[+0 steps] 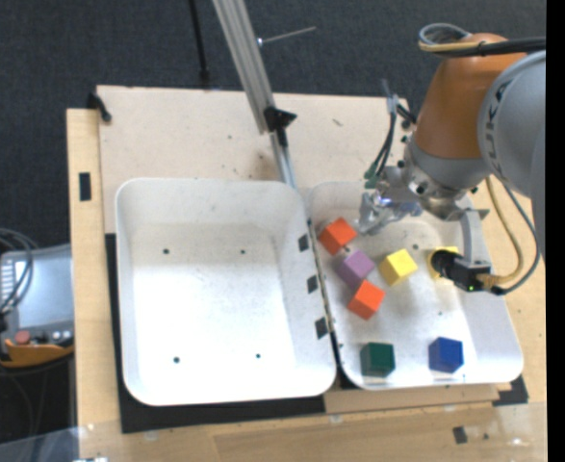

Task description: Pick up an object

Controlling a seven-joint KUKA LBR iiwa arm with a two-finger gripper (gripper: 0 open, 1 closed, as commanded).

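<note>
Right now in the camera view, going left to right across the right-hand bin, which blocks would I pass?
Upper orange block → purple block → green block → yellow block → blue block. The lower orange block overlaps the purple and green ones sideways, so I leave it out.

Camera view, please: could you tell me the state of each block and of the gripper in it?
Upper orange block: resting in right bin, tilted.
Purple block: resting, beside lower orange block.
Yellow block: resting, apart.
Green block: resting near front wall.
Blue block: resting.
Gripper: above bin, holding nothing visible.
</note>
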